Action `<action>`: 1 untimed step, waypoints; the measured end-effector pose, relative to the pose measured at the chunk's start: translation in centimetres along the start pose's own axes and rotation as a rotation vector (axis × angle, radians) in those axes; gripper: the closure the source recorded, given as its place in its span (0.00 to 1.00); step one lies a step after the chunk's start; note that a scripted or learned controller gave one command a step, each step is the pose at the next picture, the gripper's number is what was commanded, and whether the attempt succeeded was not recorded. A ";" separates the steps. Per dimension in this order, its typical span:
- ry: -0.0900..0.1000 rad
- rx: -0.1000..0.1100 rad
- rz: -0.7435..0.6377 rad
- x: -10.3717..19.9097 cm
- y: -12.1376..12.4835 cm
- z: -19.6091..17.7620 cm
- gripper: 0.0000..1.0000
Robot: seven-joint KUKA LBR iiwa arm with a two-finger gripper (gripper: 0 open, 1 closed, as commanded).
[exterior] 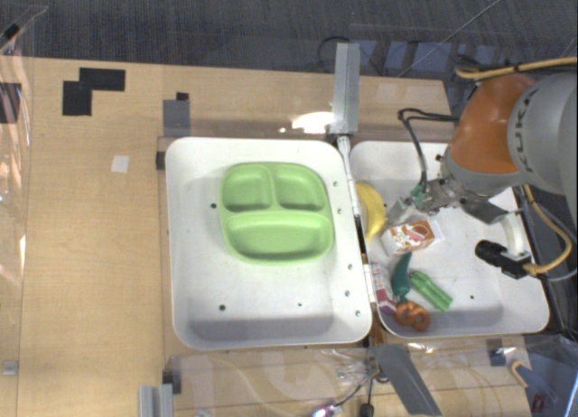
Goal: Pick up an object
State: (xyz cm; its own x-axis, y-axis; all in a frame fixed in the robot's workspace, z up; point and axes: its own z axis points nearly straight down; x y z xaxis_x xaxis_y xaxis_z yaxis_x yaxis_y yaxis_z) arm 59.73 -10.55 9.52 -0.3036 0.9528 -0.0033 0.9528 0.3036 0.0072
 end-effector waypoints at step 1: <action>-0.006 -0.014 -0.050 1.3 -2.5 0.2 0.00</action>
State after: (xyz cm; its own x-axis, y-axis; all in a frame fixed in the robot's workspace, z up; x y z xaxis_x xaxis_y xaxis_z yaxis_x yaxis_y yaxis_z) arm 56.95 -10.05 9.30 -0.3509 0.9363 -0.0101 0.9361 0.3511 0.0208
